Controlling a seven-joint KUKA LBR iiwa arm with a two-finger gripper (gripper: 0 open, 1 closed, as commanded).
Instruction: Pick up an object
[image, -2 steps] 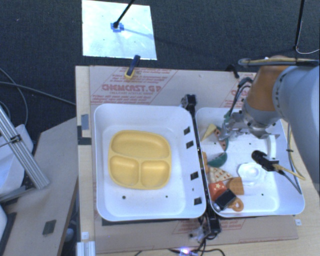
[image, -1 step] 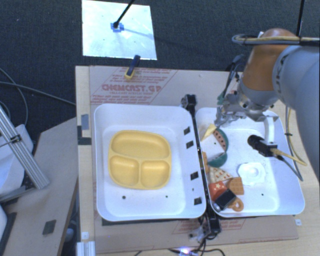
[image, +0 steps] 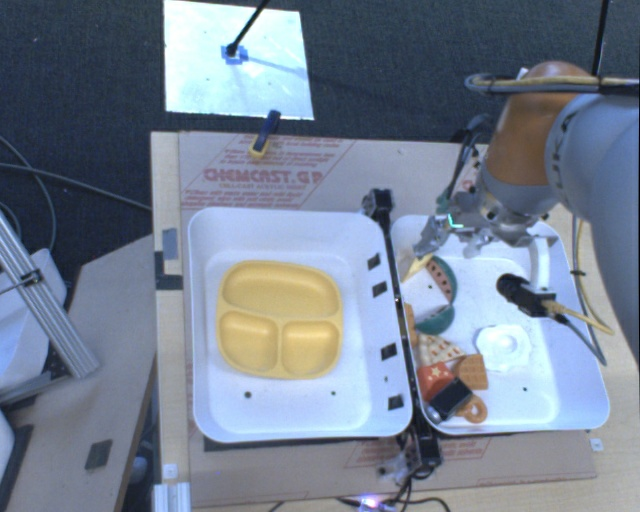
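Two bins; gripper (image: 440, 235) at right bin (image: 580, 400) back-left corner, jaw state cannot tell; wedge (image: 432, 268) just below toward front, long axis toward gripper; nothing seen held

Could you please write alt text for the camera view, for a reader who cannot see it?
A grey robot arm's gripper hangs over the right white bin of small toy foods, near a teal-rimmed slice. The left white bin holds a yellow three-compartment plastic tray.

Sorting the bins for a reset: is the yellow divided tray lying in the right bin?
No. The yellow divided tray lies alone in the left bin, across the divider from the toys.
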